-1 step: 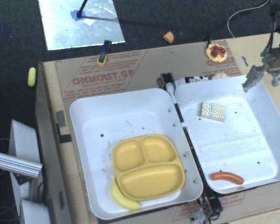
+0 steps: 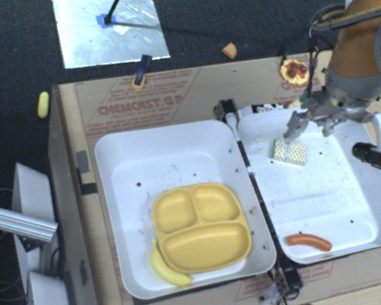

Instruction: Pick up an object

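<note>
My gripper [image 2: 311, 127] hangs over the back of the right bin [image 2: 374, 211], fingers spread open with nothing between them. Just below and left of it a small pale block with a speckled green and yellow pattern [image 2: 289, 152] lies on the bin floor, close to the left fingertip [image 2: 293, 128] but apart from it. An orange sausage [image 2: 308, 241] rests near the right bin's front edge. In the left bin [image 2: 129, 173] sits a yellow divided tray [image 2: 201, 226], with a yellow banana [image 2: 168, 268] tucked against its front left corner.
A red and yellow round toy [image 2: 294, 70] lies on the cardboard behind the right bin. A blue and yellow clip [image 2: 141, 70] stands at the board's back edge. Beyond it are a small orange piece [image 2: 229, 50], a yellow object [image 2: 43, 104] and a shiny metal sheet [image 2: 109, 22].
</note>
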`<state>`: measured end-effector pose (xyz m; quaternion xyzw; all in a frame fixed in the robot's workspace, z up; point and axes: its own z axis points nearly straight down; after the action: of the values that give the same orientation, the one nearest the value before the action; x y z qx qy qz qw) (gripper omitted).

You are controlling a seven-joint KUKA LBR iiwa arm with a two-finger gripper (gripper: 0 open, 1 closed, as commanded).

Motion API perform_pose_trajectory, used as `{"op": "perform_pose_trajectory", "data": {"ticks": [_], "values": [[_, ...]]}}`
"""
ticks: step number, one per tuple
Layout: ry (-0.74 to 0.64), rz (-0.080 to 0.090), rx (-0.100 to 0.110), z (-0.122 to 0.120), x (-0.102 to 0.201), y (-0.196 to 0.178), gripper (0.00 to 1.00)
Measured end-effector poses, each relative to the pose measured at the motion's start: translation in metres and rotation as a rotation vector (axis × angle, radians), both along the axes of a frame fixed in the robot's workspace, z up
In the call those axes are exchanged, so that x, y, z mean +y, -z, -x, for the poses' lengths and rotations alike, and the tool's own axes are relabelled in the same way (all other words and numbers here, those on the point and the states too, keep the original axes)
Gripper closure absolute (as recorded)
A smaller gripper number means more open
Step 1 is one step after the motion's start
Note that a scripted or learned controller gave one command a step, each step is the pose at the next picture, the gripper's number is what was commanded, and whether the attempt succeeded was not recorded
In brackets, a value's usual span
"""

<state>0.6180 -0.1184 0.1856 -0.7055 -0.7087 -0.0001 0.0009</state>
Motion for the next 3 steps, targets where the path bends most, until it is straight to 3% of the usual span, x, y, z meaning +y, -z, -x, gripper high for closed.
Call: {"op": "perform_pose_trajectory", "data": {"ticks": [1,2,3], "values": [[-0.001,0.004,-0.012,-0.027,0.001,0.096,0.0],[-0.003,0.003,-0.019,-0.029,0.001,0.083,1.0],[-0.003,0.003,-0.019,-0.029,0.001,0.083,0.0]]}}
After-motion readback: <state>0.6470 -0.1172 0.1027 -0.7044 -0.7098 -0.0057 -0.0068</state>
